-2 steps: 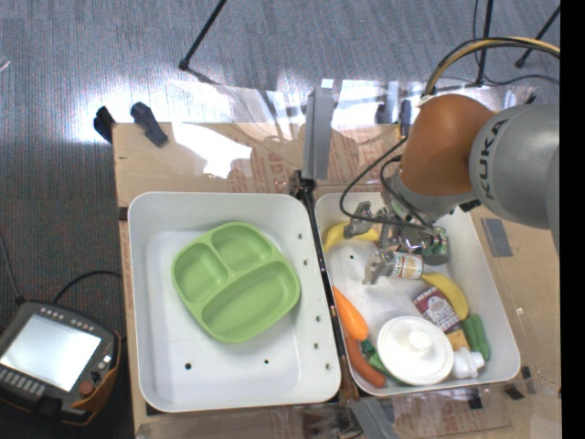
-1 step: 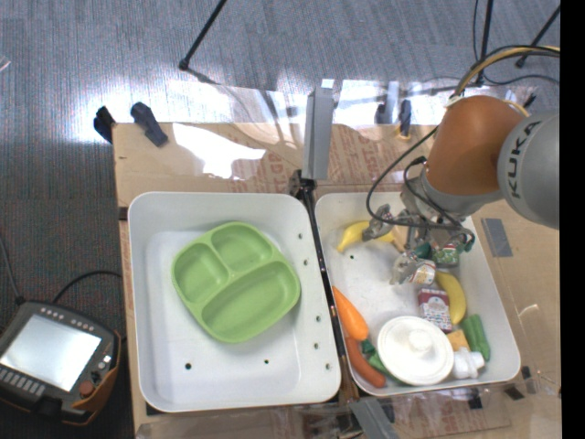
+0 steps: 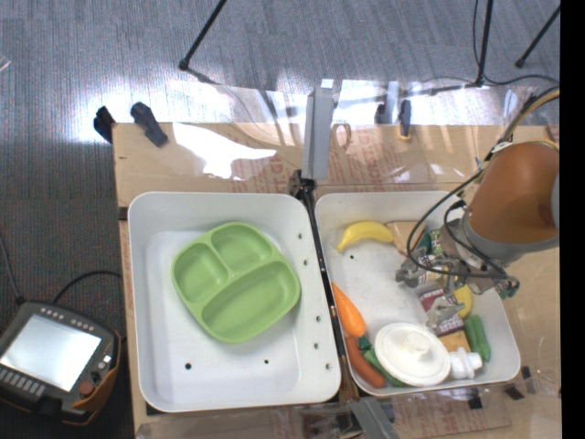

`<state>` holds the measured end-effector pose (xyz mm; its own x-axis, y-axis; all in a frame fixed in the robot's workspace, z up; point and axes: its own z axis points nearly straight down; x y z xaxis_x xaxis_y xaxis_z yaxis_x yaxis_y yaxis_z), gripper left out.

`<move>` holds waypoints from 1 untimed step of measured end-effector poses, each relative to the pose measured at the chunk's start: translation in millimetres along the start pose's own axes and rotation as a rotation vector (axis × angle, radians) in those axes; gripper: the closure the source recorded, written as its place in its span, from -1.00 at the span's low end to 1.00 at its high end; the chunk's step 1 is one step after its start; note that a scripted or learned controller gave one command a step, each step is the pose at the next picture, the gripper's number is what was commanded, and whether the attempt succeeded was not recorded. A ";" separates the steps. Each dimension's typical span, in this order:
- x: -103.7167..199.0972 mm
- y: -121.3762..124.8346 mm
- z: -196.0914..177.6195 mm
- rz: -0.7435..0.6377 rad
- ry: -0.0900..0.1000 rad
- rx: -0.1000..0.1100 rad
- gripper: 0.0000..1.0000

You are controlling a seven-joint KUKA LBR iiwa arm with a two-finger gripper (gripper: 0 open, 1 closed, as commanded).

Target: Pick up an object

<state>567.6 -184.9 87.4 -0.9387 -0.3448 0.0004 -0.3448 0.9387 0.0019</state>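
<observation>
The right bin [image 3: 366, 205] holds a yellow banana [image 3: 364, 234] at its back, an orange carrot [image 3: 348, 310] along its left wall, a white lidded pot [image 3: 413, 352] at the front, a white bottle [image 3: 464, 366], a green vegetable [image 3: 477, 337] and a reddish sausage [image 3: 367, 369]. My gripper [image 3: 441, 305] reaches down into this bin at its right side, just behind the white pot, under the orange wrist band [image 3: 516, 199]. Its fingers sit among small items there and the arm hides part of them.
The left bin [image 3: 155, 245] holds a green divided plate [image 3: 236, 280]. A grey post [image 3: 318, 140] stands behind the gap between the bins. A teach pendant [image 3: 55, 355] lies off the bench at the lower left. Tripod legs cross the floor behind.
</observation>
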 end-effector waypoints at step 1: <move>59.1 -6.8 -0.5 0.074 -0.002 0.001 -1.00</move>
<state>514.5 -211.6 87.9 -0.9615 -0.2748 -0.0020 -0.2748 0.9615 0.0015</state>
